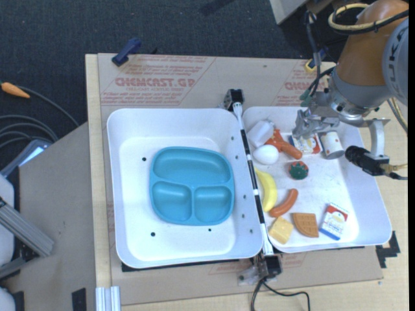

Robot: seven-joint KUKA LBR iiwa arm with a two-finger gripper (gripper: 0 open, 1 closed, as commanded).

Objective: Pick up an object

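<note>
My gripper hangs low over the far part of the right bin. Directly under and beside it lie an orange carrot and a small red and white can. A white egg and a white cup-like piece sit just left of the carrot. Whether the gripper touches any of them is hidden by the wrist.
Nearer the front of the right bin lie a green and red fruit, a banana, a sausage, a cheese wedge, a cracker and a small box. The left bin holds a blue divided tray.
</note>
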